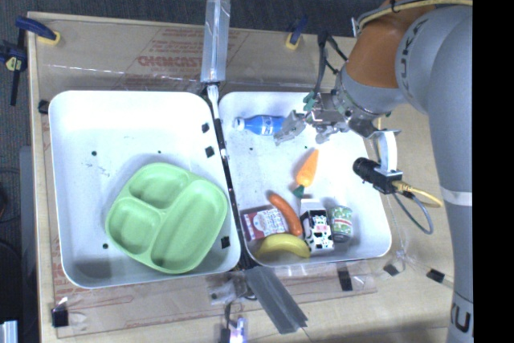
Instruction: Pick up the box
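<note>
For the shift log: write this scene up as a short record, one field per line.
left bin: green divided plate
right bin, far end: blue bottle lying flat
right bin, middle: carrot
right bin, near end: brown packet, sausage, banana, cow-print box, small can
gripper: above the right bin's far end, beside the bottle, holding nothing
box: lies among its neighbours, not yet picked up

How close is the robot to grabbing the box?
Nothing looks done yet. The box lies at the near edge of the right bin, beside the banana and hot dog. The gripper hovers far from it, near the water bottle. Reaching, gripping and lifting remain.
</note>
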{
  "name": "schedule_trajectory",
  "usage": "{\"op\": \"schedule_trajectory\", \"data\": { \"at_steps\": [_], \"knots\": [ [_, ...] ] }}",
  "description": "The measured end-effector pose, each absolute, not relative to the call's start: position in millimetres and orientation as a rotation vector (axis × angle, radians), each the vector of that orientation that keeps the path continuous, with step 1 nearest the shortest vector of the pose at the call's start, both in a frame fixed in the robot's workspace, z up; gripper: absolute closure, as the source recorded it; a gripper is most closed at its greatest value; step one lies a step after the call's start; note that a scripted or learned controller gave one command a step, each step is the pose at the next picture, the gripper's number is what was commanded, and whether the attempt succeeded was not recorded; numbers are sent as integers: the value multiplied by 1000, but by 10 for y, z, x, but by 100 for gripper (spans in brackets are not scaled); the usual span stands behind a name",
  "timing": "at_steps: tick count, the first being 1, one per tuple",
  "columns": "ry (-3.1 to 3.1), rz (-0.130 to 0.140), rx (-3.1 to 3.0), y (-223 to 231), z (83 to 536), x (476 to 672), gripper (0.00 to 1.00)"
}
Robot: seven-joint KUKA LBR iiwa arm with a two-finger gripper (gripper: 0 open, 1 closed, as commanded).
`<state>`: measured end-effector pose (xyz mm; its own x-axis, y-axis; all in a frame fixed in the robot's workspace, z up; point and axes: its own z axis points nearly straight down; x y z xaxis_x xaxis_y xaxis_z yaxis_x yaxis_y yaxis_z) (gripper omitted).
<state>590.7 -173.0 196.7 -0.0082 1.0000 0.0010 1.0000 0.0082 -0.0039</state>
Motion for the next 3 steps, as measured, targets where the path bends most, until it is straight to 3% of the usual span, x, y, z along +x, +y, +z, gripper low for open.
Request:
{"op": "schedule_trajectory", "data": {
  "at_steps": [1,2,3],
  "knots": [
    [-2188,3,-2251,-1669,1292,6563,0],
    [-2610,-12,-1806,-1230,1089,6577,0],
    [-2615,-17,-1798,-1203,1196,6591,100]
  ]
}}
